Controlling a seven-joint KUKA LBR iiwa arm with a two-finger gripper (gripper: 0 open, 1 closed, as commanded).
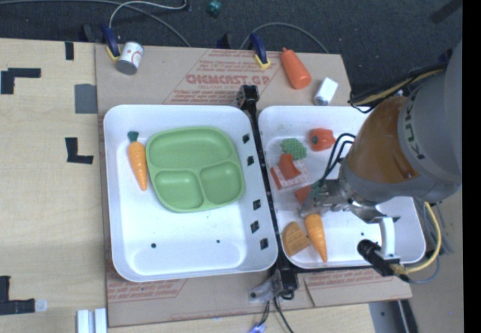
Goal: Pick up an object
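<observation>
The right bin (398, 252) holds several toy foods: a green broccoli piece (293, 148), a red tomato (322, 139), a red wedge (287, 168), an orange carrot (316, 235) and a tan waffle-like piece (294, 238). My gripper (317, 200) hangs low over the bin's middle, just above the carrot's top and next to a small red piece (302, 194). The grey arm with its orange band (383, 147) covers the bin's right part.
The left bin (120, 196) holds a green divided plate (197, 168) and an orange carrot (137, 161) along its left side. On the cardboard behind the bins lie an orange toy (295, 68), a white block (326, 90) and a small can (130, 56). Clamps hold the board.
</observation>
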